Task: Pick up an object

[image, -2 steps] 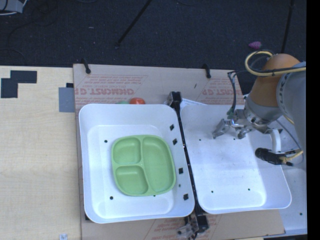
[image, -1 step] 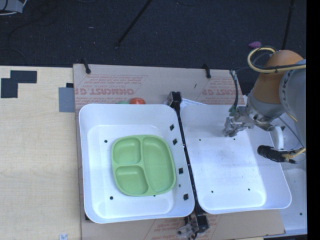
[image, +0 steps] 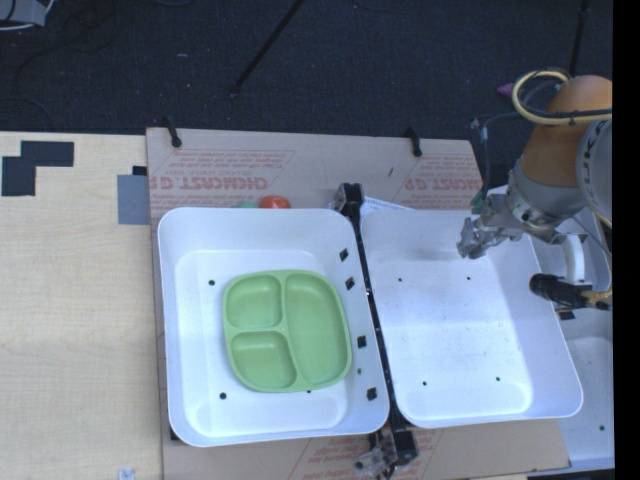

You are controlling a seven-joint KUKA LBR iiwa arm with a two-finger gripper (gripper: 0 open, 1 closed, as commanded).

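A pale green divided plate (image: 287, 329) with three compartments, two small and one long, lies flat and upright on the floor of the left white bin (image: 190, 268), near its middle, clear of the walls.

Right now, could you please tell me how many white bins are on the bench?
2: the left bin holds a green divided plate; the right bin sits beside it, beneath the gripper.
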